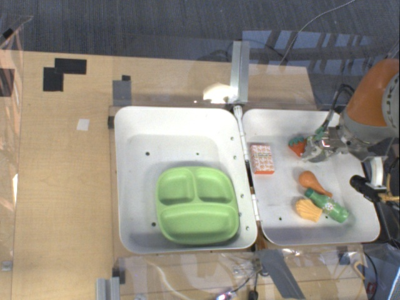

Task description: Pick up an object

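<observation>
Red-and-green toy (297,146), touching gripper (314,147), finger state untellable, right of patterned box (262,158); off-centre closure could nudge it away.

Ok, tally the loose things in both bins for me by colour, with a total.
Green: 2, the divided plate in the left bin and the bottle in the right bin
Orange: 2, the drumstick and the carrot-like toy beside the gripper
Yellow: 1, the ridged toy
Red and white: 1, the small packet
Total: 6
</observation>
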Tool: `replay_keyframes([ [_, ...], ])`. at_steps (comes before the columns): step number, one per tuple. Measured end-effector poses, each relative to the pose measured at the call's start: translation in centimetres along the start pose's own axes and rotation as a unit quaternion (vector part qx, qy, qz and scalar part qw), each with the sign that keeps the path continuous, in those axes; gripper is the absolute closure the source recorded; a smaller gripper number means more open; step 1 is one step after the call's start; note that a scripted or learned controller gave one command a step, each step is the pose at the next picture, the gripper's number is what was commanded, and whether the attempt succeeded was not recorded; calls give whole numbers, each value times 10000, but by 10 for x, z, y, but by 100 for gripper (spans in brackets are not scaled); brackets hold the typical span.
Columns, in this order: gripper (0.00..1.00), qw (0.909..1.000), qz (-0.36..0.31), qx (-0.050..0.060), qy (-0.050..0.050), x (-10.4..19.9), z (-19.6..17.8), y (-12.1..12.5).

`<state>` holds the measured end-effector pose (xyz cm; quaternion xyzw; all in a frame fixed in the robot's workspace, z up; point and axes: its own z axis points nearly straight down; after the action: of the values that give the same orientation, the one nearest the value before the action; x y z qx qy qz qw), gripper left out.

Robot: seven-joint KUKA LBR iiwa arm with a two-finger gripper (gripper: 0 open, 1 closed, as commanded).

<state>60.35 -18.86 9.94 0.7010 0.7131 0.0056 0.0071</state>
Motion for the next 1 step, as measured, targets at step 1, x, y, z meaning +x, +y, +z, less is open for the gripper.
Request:
replay_keyframes([
  [1, 100, 9959, 901, 59, 5, 66, -106, 45],
])
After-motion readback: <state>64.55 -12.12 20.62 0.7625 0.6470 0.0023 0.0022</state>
